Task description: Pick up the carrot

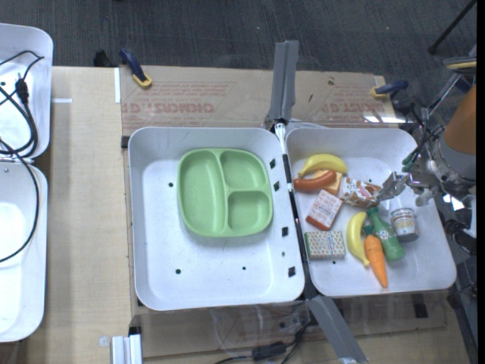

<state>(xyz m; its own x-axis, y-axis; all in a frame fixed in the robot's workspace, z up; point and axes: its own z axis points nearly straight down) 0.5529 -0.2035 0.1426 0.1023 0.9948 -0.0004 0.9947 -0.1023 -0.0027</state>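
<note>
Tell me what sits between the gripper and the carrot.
In the camera view, the green bottle lies between the gripper and the carrot, right against the carrot's upper end; a small can stands just to its right.

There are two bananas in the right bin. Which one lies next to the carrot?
The lower banana, standing nearly upright in the view, lies just left of the carrot. The other banana lies curved across the bin's top, above the hot dog.
</note>
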